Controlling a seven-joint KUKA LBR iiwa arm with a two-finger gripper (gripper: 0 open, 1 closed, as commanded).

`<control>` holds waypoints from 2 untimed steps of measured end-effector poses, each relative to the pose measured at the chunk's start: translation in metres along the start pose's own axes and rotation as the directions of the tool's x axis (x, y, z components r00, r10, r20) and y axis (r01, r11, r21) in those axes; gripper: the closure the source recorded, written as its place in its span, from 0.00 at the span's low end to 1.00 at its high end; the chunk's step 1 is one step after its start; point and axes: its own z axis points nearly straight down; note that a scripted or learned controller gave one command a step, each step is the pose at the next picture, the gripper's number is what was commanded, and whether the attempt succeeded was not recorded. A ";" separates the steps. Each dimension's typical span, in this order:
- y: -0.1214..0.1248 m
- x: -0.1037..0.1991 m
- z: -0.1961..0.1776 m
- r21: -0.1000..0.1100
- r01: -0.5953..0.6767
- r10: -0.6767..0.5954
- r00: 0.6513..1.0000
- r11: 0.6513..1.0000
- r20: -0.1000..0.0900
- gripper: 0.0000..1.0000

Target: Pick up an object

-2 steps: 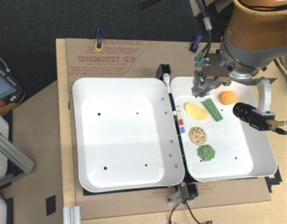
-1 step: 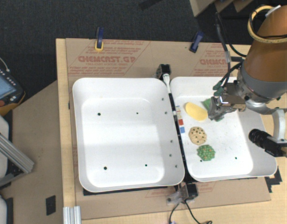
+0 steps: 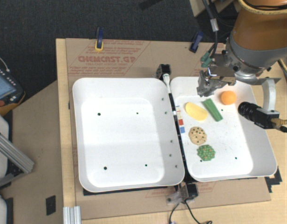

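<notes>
The left bin (image 3: pixel 118 139) sits beside the right bin (image 3: pixel 255 164), which holds a cookie (image 3: pixel 197 135), a green round piece (image 3: pixel 206 152), a yellow piece (image 3: pixel 196 111), a green stick (image 3: pixel 212 109) and an orange ball (image 3: pixel 228 97). The end effector (image 3: pixel 207 90) hovers just above the stick's upper end; whether it is released or clenched, I cannot tell.

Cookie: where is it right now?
The cookie lies in the right bin, near its left wall, between the yellow piece above and the green clump below.
</notes>
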 end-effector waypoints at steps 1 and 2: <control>-0.046 -0.029 0.023 0.014 -0.009 0.009 1.000 1.000 0.001 1.00; 0.002 0.011 -0.053 -0.004 -0.001 0.001 1.000 1.000 0.001 1.00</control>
